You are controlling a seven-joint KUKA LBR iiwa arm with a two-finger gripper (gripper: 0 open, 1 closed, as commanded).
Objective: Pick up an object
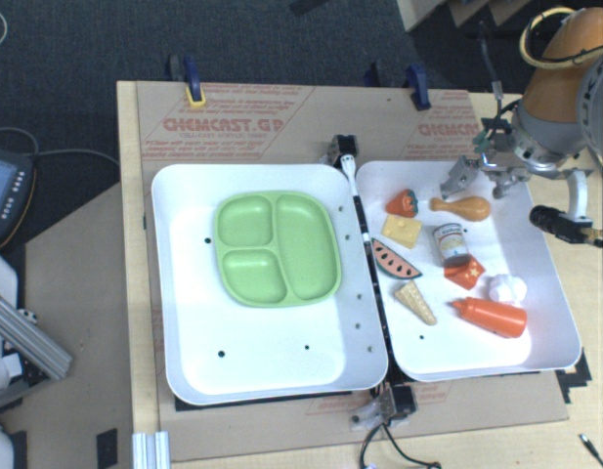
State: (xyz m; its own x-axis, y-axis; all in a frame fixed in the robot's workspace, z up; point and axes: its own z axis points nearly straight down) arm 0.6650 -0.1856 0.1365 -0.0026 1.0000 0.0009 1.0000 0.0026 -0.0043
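Hand poised over far right corner of right bin, prongs spread wide, holding nothing. Directly beneath and touching close: drumstick, long axis running left-right, bone end pointing left. Nearest candidate for pickup, likely.

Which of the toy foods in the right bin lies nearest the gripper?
The tan toy chicken drumstick at the bin's far side, just below the gripper. The red strawberry and yellow cheese wedge lie farther left.
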